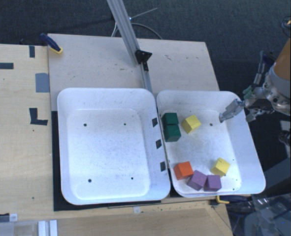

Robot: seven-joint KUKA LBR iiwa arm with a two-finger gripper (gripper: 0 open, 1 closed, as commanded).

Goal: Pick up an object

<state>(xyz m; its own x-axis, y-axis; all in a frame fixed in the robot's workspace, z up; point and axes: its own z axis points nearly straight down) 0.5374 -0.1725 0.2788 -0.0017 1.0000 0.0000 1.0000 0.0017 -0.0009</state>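
The right bin holds several small blocks. A dark green block lies near its left wall, with a yellow block just to its right. Along the front sit an orange block, two purple blocks and a second yellow block. My gripper hangs over the bin's right rim, above and to the right of the blocks. It is open with nothing between its fingers. One grey finger points down-left into the bin.
The left bin stands beside the right one. A slanted metal pole runs down to the bins' shared back corner. A blue and yellow clamp lies at the board's far left corner.
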